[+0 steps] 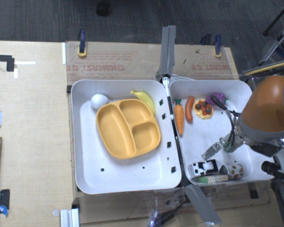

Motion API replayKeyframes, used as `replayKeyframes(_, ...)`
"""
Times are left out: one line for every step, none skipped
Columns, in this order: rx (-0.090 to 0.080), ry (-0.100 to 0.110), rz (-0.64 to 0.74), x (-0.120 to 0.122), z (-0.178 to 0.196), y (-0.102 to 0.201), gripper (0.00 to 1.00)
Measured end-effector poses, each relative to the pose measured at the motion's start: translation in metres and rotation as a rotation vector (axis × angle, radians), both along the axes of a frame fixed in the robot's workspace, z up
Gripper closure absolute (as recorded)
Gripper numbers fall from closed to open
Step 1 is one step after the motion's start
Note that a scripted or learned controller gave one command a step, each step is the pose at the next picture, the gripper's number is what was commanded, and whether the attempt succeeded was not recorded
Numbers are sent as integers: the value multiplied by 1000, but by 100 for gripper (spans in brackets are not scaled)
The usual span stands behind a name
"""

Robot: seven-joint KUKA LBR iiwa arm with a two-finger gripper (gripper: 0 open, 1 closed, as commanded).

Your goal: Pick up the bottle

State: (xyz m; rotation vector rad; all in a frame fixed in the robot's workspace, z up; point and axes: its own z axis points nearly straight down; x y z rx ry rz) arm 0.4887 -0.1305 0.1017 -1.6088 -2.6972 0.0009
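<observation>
The bottle (213, 173) lies on its side against the front wall of the right bin (199, 91), with a black-and-white label, a green strip and a brownish patterned end. My gripper (214, 150) hangs just above and behind it, pointing down-left from the grey wrist under the orange band (269, 103). Nothing shows in the gripper's grasp.
In the right bin's far part lie a carrot (179, 118), a red sausage (189, 109), a small toy pizza (203, 109) and a purple piece (218, 99). The left bin (85, 174) holds a yellow divided plate (128, 128), a banana (145, 98) and a white ball (100, 100).
</observation>
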Motion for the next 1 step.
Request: replayKeyframes(1,1,418,45,-12,30,0)
